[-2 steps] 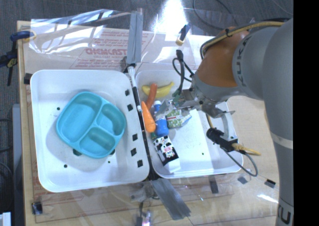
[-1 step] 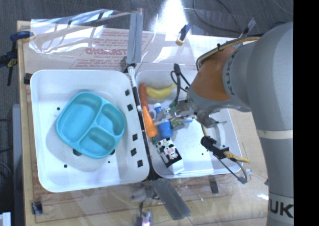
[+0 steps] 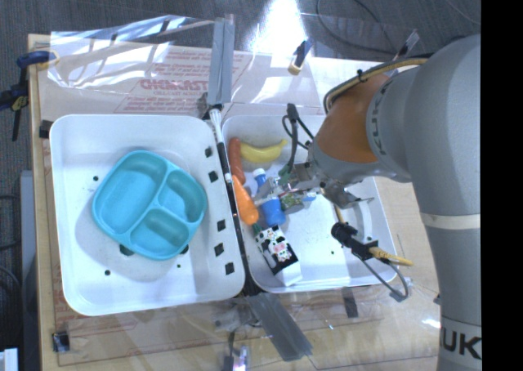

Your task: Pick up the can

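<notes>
as seen from above the bench,
can: the blue can (image 3: 270, 211) lies in the right bin (image 3: 327, 278), beside the carrot (image 3: 244, 198), just left of the gripper (image 3: 292, 194).
gripper: low over the clutter; grip state, cannot tell.
arm: reaches in from the right, orange band (image 3: 353, 128) bent down over the bin.
left bin: holds a blue divided tray (image 3: 149, 204).

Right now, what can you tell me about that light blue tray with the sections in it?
The light blue tray looks like smooth moulded plastic with rounded corners. Raised ridges split it into three compartments: one long one along its upper left side and two smaller ones on the lower right. It lies flat, right way up, turned at a slant, near the middle of the left white bin, resting on that bin's floor. Nothing sits in its compartments, and the gripper is over in the other bin, well away from it.
</notes>
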Motion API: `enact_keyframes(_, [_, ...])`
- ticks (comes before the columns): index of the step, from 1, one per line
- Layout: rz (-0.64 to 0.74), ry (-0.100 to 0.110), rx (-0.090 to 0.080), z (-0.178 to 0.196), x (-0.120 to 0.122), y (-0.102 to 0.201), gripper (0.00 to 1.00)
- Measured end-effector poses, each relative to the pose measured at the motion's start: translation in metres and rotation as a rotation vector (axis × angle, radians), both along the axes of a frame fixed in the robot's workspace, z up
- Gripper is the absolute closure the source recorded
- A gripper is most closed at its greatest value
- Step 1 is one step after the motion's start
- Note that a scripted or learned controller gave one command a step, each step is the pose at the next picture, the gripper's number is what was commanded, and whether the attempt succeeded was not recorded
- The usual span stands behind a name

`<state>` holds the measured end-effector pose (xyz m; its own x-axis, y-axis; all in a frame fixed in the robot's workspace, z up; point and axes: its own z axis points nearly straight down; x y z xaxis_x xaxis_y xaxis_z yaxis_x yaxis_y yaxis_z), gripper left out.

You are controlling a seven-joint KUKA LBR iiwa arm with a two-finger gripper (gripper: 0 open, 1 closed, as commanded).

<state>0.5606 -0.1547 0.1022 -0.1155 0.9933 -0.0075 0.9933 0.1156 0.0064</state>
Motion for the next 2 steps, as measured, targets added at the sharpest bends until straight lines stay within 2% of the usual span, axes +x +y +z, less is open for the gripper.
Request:
enact_keyframes(1, [0.023,0.013,0.007,0.110,0.043,-0.013,1.00])
enact_keyframes(2, [-0.040,0.014,0.006,0.145,0.043,0.059,1.00])
